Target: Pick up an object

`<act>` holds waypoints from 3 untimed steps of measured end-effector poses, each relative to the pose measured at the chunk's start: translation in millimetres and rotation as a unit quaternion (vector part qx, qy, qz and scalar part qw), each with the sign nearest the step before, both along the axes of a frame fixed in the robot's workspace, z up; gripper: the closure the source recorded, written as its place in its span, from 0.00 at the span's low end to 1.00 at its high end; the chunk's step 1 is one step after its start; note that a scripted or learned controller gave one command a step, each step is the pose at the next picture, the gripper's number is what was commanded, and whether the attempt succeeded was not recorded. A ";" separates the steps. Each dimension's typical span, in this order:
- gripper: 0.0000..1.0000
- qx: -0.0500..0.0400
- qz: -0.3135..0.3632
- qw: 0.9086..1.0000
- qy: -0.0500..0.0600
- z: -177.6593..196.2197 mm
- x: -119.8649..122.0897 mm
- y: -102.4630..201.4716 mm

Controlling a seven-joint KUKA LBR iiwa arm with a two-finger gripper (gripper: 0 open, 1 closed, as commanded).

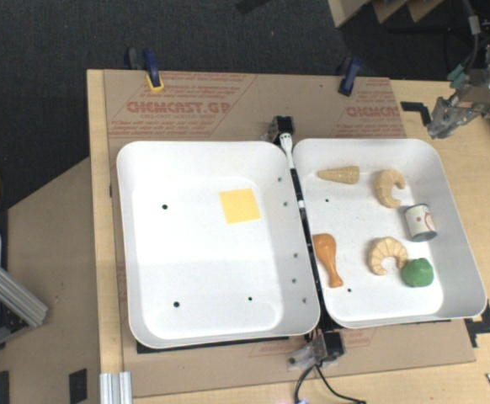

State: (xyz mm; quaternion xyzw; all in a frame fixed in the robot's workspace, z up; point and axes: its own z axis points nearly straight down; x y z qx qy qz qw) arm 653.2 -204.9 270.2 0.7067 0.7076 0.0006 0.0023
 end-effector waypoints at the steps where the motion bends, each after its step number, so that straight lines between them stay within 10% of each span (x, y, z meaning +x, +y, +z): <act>1: 1.00 0.000 0.001 1.000 -0.001 11.3 14.6 -0.9; 3: 1.00 0.001 -0.003 1.000 0.004 -7.8 -66.4 -22.0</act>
